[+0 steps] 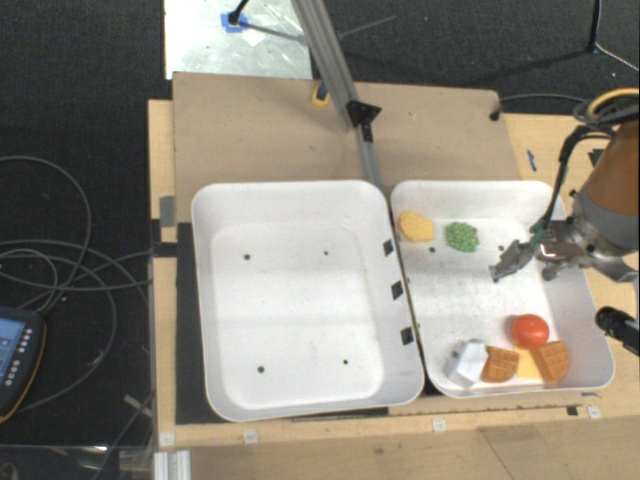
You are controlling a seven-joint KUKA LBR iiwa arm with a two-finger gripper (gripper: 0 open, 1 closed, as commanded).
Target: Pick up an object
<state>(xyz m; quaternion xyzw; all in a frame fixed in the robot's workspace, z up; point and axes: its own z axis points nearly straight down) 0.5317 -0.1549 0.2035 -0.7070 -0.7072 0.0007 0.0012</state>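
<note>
While my gripper (512, 260) hangs over the right bin (592, 320), I cannot tell whether it is open or closed. The green ball (461, 236) lies just beside it, the tomato (530, 330) nearer me; descending between them, I risk grabbing nothing.

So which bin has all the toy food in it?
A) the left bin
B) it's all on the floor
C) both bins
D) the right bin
D: the red tomato, the green piece, the yellow piece and the orange waffle-like pieces all lie in the right bin, where the claw hangs over them.
</note>
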